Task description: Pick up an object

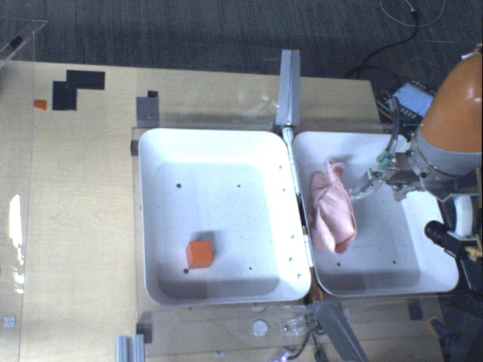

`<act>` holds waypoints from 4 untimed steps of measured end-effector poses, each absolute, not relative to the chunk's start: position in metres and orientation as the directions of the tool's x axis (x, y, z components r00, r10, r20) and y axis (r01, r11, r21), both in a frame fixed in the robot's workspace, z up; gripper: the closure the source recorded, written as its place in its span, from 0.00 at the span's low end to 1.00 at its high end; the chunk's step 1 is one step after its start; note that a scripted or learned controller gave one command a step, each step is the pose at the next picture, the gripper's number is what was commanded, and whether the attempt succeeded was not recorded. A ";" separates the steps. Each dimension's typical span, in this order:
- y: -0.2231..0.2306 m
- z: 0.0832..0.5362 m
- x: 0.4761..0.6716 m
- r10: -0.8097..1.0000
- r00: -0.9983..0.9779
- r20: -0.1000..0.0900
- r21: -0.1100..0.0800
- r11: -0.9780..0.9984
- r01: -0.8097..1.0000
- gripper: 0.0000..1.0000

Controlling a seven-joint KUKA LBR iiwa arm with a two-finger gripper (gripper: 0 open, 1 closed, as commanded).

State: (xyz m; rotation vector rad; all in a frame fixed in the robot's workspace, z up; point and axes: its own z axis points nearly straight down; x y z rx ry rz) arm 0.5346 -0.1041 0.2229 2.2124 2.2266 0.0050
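Beside the gripper (371, 185), a crumpled, seemingly soft pink cloth (333, 210).

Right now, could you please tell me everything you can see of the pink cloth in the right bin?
The pink cloth looks soft and crumpled, bunched into a long lump with folds. It lies on the floor of the right bin, in its left part beside the wall next to the left bin. The gripper is close to its upper right; contact cannot be told.

Black shapes (75, 87) on wooden bench (68, 225)
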 end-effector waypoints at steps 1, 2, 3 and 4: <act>-0.104 0.127 0.606 0.994 -0.107 0.000 0.004 0.107 0.994 0.00; -0.088 0.092 0.606 0.980 -0.199 -0.004 0.015 0.199 0.980 0.00; -0.086 0.105 0.609 0.980 -0.201 -0.004 0.025 0.201 0.979 1.00; -0.041 0.233 0.643 0.966 -0.260 -0.003 0.011 0.260 0.966 1.00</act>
